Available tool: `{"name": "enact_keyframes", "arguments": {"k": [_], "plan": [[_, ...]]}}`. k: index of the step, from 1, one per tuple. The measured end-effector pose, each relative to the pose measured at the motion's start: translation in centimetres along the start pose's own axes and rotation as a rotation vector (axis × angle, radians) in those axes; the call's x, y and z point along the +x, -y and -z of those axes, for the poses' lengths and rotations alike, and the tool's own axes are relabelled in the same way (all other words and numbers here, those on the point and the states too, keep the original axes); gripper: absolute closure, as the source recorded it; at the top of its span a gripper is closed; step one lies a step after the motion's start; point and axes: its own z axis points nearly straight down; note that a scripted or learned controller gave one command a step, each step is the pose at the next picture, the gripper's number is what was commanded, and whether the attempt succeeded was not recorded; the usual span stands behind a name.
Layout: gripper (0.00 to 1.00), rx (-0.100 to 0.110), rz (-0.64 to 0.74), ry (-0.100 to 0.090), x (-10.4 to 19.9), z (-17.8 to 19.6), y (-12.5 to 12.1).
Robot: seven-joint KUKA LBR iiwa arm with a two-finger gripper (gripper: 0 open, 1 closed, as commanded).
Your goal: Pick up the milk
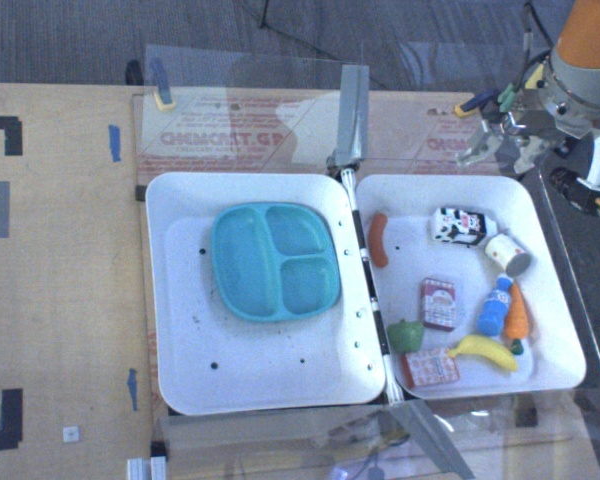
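Wooden surface carries two white bins. Inside the right bin, the milk (a black-and-white cow-patterned carton) lies on its side toward 12 o'clock, beside a small can. At 2 o'clock outside the bin, the hand hangs empty, fingers apart.

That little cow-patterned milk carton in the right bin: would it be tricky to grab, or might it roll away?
The milk carton looks boxy and lies on its side, so it probably won't roll. It seems small, likely light, and may slide if nudged. The can sits close beside it, which could crowd the gripper.
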Motion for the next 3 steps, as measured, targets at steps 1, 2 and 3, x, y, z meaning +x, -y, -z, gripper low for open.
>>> {"name": "enact_keyframes", "arguments": {"k": [1, 2, 3], "plan": [[0.00, -0.005, 0.126, 0.002, 0.5, -13.6, -0.6], [0.00, -0.054, 0.239, 0.016, -0.7, -15.8, 1.4], [1.00, -0.061, 0.237, 0.022, -1.0, -14.2, 1.2]]}}
